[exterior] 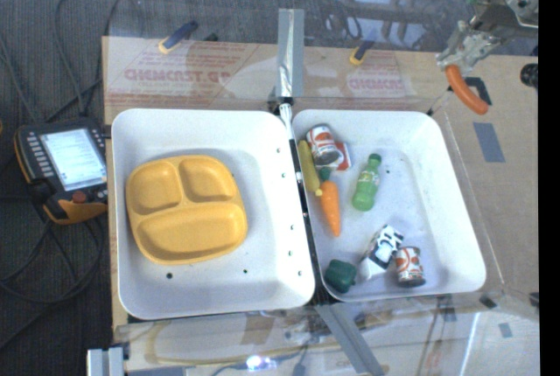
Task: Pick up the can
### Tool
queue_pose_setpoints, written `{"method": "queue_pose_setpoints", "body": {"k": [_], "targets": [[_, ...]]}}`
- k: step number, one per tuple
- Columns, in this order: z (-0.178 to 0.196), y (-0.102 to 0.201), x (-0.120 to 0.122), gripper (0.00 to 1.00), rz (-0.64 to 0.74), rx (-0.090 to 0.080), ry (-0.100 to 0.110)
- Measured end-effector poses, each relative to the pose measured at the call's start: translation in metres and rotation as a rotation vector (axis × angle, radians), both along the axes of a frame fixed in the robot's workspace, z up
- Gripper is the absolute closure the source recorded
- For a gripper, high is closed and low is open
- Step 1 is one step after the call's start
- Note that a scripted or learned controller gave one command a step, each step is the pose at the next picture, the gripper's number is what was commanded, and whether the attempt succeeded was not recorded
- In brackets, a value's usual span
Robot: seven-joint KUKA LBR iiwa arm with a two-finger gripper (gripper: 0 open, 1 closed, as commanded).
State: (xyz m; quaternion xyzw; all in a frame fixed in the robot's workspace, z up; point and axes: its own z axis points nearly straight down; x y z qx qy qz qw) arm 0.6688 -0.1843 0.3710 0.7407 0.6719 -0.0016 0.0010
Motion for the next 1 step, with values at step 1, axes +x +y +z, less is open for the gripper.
{"method": "queue_pose_setpoints", "body": {"k": [1], "targets": [[-0.0854, -0.0188, -0.0004, 1.0, 0.216, 0.0, 0.002]]}}
